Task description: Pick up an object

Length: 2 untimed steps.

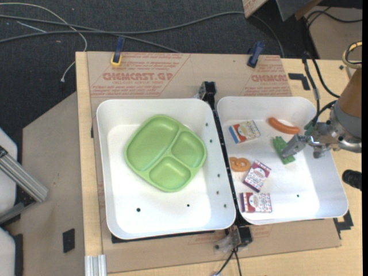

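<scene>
The right bin holds several small items. An orange sausage lies at the back and a small green piece just in front of it. Further left are a blue-and-red card pack, an orange pretzel-like ring, a purple pack and a red-and-white pack. My gripper reaches in from the right and sits low in the bin, right against the green piece's right side, partly covering it. The sausage is just behind the gripper.
The left bin holds a light green divided plate lying flat near its middle. A black clamp sits between the bins at the back. Cables run along the bench's right rear.
</scene>
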### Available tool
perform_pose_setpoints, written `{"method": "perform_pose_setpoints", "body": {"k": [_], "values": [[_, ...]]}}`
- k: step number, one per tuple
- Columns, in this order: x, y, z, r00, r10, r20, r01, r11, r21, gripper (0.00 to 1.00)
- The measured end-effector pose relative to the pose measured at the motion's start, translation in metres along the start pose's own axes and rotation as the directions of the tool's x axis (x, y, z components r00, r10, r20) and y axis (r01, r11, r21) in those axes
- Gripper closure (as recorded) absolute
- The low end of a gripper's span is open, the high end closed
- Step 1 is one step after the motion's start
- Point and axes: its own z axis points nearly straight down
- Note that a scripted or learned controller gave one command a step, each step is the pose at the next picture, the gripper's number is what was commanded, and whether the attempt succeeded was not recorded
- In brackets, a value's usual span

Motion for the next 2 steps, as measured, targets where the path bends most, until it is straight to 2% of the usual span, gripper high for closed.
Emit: {"method": "perform_pose_setpoints", "body": {"k": [2], "values": [[0.004,-0.002,0.092,1.0,0.0,-0.001,0.0,1.0,-0.001,0.0]]}}
